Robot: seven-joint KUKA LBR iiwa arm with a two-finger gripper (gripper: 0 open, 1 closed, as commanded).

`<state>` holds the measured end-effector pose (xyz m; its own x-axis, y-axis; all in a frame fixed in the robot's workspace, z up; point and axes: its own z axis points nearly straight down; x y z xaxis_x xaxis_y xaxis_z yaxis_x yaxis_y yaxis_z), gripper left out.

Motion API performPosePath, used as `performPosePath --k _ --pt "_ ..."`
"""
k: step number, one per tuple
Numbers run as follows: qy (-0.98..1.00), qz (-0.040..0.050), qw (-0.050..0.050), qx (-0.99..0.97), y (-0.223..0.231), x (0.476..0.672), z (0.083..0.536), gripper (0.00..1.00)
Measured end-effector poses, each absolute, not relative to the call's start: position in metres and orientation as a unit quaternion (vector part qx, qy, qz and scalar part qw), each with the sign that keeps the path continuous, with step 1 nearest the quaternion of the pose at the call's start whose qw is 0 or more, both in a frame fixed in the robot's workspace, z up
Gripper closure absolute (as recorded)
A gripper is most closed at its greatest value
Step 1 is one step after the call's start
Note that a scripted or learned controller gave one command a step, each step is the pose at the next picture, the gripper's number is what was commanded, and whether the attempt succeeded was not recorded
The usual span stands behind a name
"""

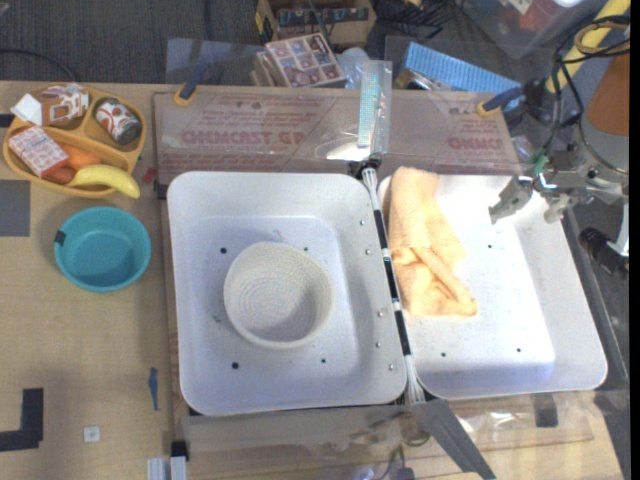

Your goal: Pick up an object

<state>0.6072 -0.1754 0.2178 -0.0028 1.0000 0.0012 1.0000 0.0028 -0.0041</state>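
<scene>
While its 2 fingers stand apart and bare, the claw point(527, 199) hovers at the right bin's point(520, 353) 1 o'clock edge, open floor below; an orange cloth point(428, 253) lies at 9 o'clock. The left bin point(200, 368) holds a woven bowl point(277, 293).

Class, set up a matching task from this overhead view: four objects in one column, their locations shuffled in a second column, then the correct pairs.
Objects:
1. woven white bowl
2. yellow cloth
3. teal bowl
4. banana

Locations:
A. on the bench, left of both bins
B. in the left bin
C. in the orange tray of toy food
D. in the right bin

Pairs: 1-B, 2-D, 3-A, 4-C
</scene>
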Motion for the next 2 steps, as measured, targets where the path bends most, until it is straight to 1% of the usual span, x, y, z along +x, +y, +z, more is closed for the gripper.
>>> performPosePath --k 1,2 --pt "-0.750 -0.0014 -0.003 -0.662 -0.105 0.596 0.095 0.00" --pt "-0.657 0.0007 0.000 -0.754 -0.067 0.607 0.183 0.00"
